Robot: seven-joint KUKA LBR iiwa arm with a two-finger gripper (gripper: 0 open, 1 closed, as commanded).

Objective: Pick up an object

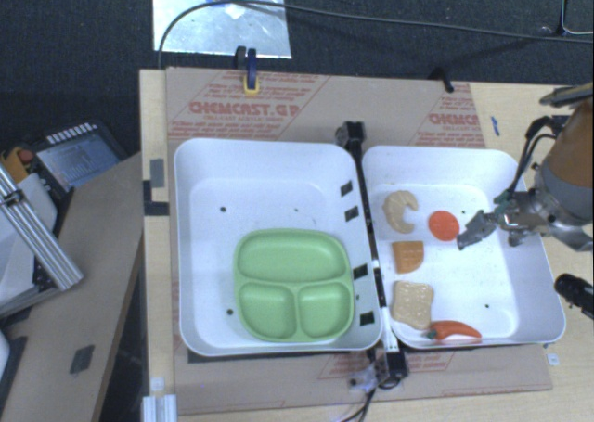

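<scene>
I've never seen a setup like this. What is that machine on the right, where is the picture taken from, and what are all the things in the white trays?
One camera looks down at a slant on a bench. The machine entering from the right is a robot arm, and its claw hangs over the right bin, close to a round red piece; nothing sits between its fingers. That bin also holds toy food: a pale croissant shape, an orange-brown block, a slice of toast and a carrot. The left bin holds a green divided plate. The job is to pick one object up.
</scene>
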